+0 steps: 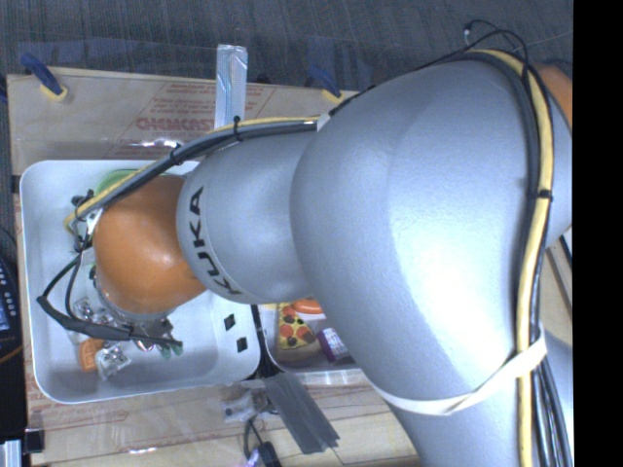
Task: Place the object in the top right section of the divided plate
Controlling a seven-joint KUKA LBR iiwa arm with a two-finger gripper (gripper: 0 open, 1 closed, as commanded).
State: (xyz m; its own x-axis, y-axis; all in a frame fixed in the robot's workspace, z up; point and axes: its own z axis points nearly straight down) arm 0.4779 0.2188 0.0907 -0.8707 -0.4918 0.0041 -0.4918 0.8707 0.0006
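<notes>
My grey arm stretches across the view from the right, and its orange band (141,251) hangs over the left bin (39,261). Below the band my gripper (122,343) sits low near the front left corner of that bin, in a tangle of cables. A small orange object (88,358) lies right beside it on the bin floor; whether it is held is unclear. A strip of green (117,177), possibly the divided plate, peeks out at the bin's back edge. The arm hides the rest of the plate.
In the right bin (321,373), a pizza-patterned toy (295,331) and a small purple item (332,343) show under the arm. Brown cardboard (117,110) lines the bench behind the bins, with a metal post (232,76) standing at the back.
</notes>
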